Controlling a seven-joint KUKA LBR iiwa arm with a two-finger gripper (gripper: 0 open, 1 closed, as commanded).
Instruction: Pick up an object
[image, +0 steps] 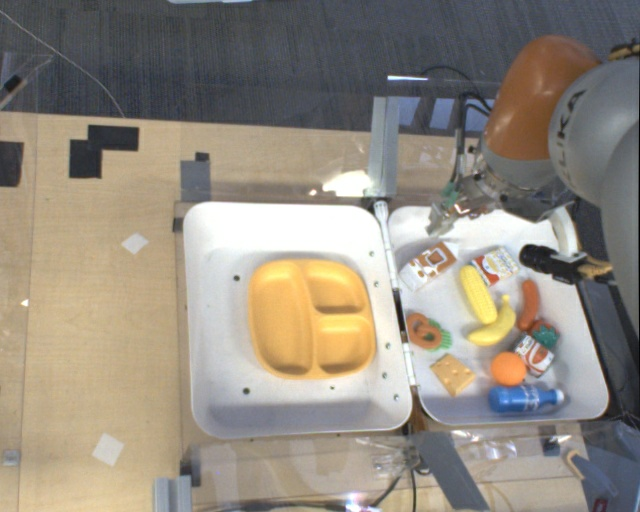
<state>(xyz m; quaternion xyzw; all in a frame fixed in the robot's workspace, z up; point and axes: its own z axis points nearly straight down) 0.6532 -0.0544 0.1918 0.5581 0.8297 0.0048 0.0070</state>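
Above the bench, the fixed camera looks down on two shallow white bins side by side: the left white bin (215, 330) carries a yellow plastic divided tray (310, 318), the right white bin (590, 385) a scatter of toy food. The grey arm with its orange band (535, 95) reaches in from the right, and its gripper (450, 212) hangs over the right bin's far left corner, just beyond a small brown-and-white carton (429, 265). Nothing can be seen between the fingers; whether they stand wide or narrow cannot be told at this size. By this picture the pick is not yet done, and every object lies in the bin. Judged nearest the tool, the carton is the likely target; its long axis runs from lower left to upper right. Beside it lie a yellow toy corn cob (477, 291), long axis running near to far, and a yellow toy banana (495, 328).
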